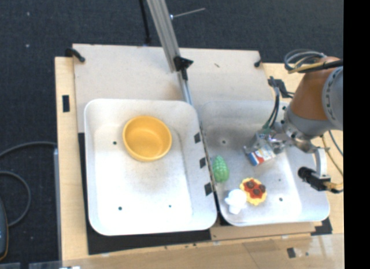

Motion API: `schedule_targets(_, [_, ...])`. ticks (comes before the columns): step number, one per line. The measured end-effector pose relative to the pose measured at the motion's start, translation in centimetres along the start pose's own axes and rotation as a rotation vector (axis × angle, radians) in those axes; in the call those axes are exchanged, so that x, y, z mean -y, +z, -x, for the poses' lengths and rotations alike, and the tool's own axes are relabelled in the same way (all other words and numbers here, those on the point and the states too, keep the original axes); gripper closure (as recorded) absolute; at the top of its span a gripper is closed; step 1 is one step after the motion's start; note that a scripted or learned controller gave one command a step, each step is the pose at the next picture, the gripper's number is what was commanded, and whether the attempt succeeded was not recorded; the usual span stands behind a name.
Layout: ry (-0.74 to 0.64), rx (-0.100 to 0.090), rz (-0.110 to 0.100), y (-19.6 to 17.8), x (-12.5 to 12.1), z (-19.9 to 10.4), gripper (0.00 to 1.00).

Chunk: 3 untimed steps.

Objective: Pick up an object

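My gripper hangs over the middle of the right bin, reaching in from the right under the arm's orange band. Right at its tip lies a small red, white and blue object; I cannot tell whether the gripper touches it. A green ridged object rests by the bin's left wall. Nearer the front edge lie a yellow piece with red spots and a white lump, close together.
The left bin holds a yellow bowl in its rear half. A metal pole slants up from between the bins at the back. Cables hang by the right bin's right side.
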State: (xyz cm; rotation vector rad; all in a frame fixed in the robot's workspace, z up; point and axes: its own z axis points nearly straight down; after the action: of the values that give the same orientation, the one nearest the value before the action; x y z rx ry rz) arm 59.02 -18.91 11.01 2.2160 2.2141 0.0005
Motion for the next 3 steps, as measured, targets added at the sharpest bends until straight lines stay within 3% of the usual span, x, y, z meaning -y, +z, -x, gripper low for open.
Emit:
schedule_targets(1, [0.001,0.0,0.004,0.4,-0.3,0.2,0.0])
schedule_targets(2, [0.002,0.0,0.01,-0.8,-0.5,0.3,1.0])
schedule_targets(3, [-0.004,-0.005,0.0,-6.1,-0.3,-0.5,1.0])
